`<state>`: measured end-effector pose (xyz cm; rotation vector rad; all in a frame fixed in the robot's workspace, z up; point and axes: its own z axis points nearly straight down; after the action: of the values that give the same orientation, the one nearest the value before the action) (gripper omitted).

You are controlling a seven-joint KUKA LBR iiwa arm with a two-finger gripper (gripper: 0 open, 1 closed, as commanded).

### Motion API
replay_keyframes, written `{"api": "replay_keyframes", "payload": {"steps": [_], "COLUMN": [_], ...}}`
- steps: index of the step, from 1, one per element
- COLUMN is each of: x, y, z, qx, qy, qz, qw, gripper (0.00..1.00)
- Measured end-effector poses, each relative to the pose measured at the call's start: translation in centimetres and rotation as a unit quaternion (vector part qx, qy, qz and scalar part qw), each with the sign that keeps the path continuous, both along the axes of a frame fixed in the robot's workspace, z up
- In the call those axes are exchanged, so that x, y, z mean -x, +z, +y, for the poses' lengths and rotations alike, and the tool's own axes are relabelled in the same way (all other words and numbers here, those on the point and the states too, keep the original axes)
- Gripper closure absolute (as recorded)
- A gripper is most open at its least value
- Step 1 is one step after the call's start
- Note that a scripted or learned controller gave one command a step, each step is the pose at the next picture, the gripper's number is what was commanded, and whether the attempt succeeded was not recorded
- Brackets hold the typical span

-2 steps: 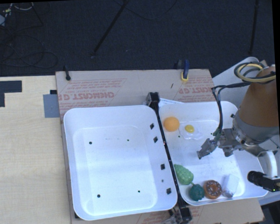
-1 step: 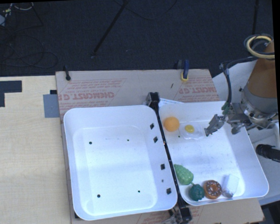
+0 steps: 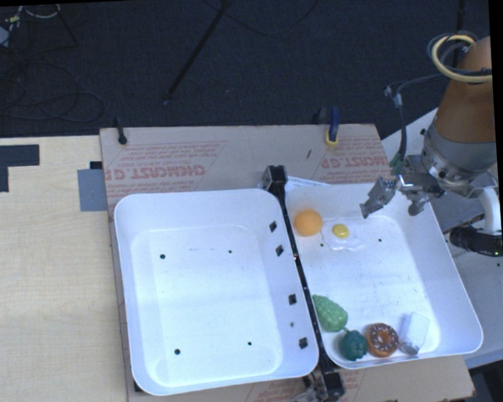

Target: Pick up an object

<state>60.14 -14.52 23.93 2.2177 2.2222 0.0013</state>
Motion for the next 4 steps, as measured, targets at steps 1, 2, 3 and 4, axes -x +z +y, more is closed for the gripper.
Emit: {"api": "replay_keyframes", "payload": {"steps": [1,2,3,4], "x": [-4.2,-4.3,-4.3,-4.2], "y": [8.4,30.9,30.8,29.7], "z": [2.8,7.6,7.7,1.8], "qx": [0.0003,0.0003,0.0002,-0.0001], "qy": [0.001,0.001,0.003,-0.003], "qz": [-0.003,-0.007,0.004,0.004], "qw": [1.0000,1.0000,1.0000,1.0000], "gripper": [0.00,0.00,1.00,1.00]}}
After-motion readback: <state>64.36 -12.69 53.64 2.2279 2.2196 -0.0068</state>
